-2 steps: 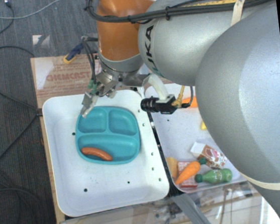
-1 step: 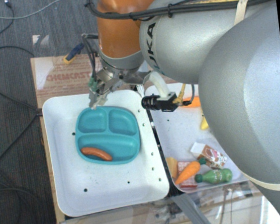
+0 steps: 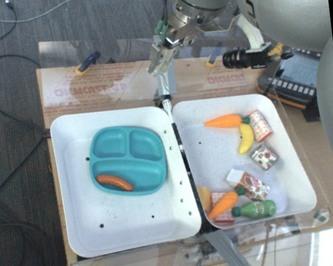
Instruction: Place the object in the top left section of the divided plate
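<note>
A teal divided plate (image 3: 148, 161) lies in the left white bin (image 3: 82, 230). Its top left section (image 3: 111, 144) and top right section are bare, while an orange-red sausage (image 3: 115, 182) rests in the long bottom section. My gripper (image 3: 160, 59) hangs high over the back of the bench, above the seam between the two bins and behind both of them. I see nothing in it. It is well away from the plate and from the toys in the right bin (image 3: 298, 173).
The right bin holds a carrot (image 3: 222, 122), a banana (image 3: 245, 138), a red-and-white can (image 3: 260, 125), a small patterned box (image 3: 264, 157), a carton (image 3: 251, 186), a second carrot (image 3: 223, 202) and a green bottle (image 3: 255, 210). Clamps sit on the cardboard behind the bins.
</note>
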You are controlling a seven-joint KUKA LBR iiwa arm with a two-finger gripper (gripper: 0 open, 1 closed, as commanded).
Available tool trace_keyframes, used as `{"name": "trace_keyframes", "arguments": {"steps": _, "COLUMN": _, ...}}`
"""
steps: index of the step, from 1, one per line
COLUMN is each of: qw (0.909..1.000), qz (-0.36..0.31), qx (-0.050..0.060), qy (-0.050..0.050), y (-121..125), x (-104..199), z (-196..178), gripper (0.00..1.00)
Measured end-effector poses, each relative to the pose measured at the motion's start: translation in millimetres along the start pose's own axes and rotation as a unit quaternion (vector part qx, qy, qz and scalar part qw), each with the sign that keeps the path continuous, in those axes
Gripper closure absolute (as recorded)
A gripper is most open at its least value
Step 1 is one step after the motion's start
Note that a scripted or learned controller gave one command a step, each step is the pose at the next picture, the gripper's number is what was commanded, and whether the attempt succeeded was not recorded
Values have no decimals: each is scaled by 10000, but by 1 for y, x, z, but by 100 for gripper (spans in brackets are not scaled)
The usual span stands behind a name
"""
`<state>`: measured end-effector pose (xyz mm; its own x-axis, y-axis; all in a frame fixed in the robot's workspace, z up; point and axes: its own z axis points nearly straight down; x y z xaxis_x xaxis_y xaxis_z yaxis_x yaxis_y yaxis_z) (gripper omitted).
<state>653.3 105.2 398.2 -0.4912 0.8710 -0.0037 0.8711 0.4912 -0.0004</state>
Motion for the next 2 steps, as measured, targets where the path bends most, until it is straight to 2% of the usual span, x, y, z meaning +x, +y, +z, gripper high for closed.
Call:
{"name": "trace_keyframes", "arguments": {"steps": 1, "qw": 9994, "qz": -346, "qx": 11, "qy": 16, "y": -60, "x": -14, "z": 184, "gripper": 100}}
{"name": "trace_keyframes", "arguments": {"steps": 2, "qw": 9959, "qz": -902, "qx": 5, "qy": 21, "y": -99, "x": -9, "z": 215, "gripper": 100}}
